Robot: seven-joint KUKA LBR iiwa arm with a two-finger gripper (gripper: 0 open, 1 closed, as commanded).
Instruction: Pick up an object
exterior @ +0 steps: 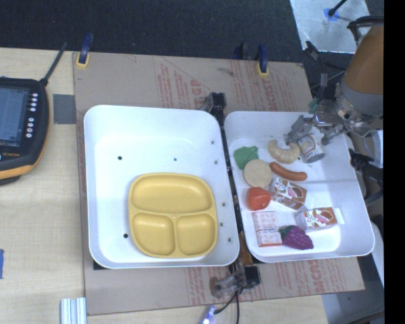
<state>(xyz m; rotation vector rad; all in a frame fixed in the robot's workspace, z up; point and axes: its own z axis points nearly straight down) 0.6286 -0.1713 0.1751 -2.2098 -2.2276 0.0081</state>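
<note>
1. The arm point(364, 66), grey with an orange band, comes in at about two o'clock and reaches over the far corner of the right bin point(354, 187).
2. The gripper point(309, 135) sits low over that bin's upper middle; a small grey can point(312, 148) lies at its fingertips, but whether the fingers are spread, closed, or clamping the can cannot be told.
3. Just at nine o'clock from the can is a pale, curved banana-like piece point(282, 152), with a sausage point(288, 173) beneath it at six o'clock.
4. A green item point(245, 156) and a beige round item point(258, 173) sit toward the bin's left wall, with a red tomato-like piece point(258, 198) at six o'clock from them.
5. Three small cartons point(287, 193) point(266, 228) point(318, 218) and a purple grape bunch point(297, 237) fill the near part of the bin.
6. The left bin point(108, 147) holds a yellow divided tray point(173, 214) toward its near side.
7. A tablet-like controller point(10, 127) rests at nine o'clock on the bench.
</note>
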